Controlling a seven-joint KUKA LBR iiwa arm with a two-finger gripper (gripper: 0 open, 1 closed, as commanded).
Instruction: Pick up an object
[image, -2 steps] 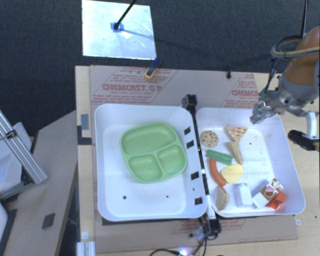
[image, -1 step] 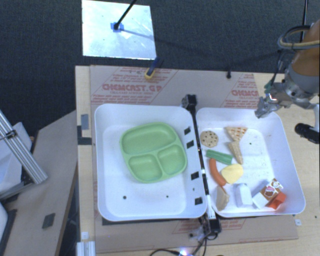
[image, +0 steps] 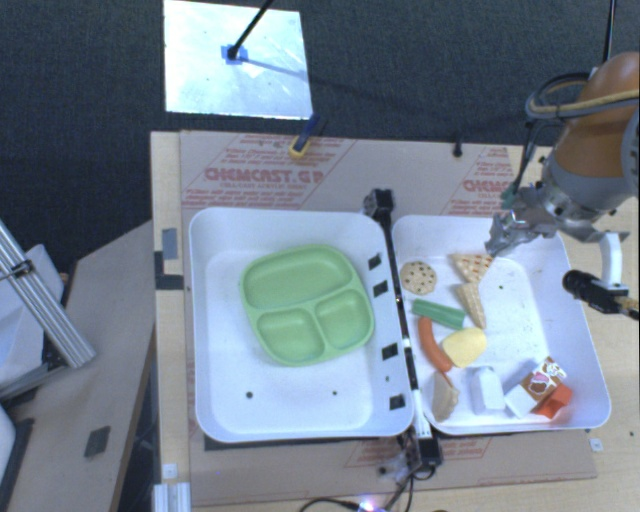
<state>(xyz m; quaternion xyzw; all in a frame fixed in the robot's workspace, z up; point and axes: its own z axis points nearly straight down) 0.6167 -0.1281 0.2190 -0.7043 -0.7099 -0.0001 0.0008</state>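
While the arm reaches in from the right, its end effector (image: 500, 238) hangs over the far edge of the right bin (image: 585, 345), just above a waffle wedge (image: 471, 266), which looks the likeliest pick; whether it is open or closed cannot be told.

Toy food is scattered loose in that bin, apart enough to grasp singly: a cookie (image: 417, 276), a green stick (image: 438, 313), a carrot (image: 434, 345), a lemon (image: 464, 346) and a small carton (image: 545, 381) whose print is too small to read.

A green tray (image: 305, 303) lies in the left bin (image: 225, 395), probably as a drop-off spot.

Red print on the board (image: 265, 172) under the bins reads "CHEMCAST GP".
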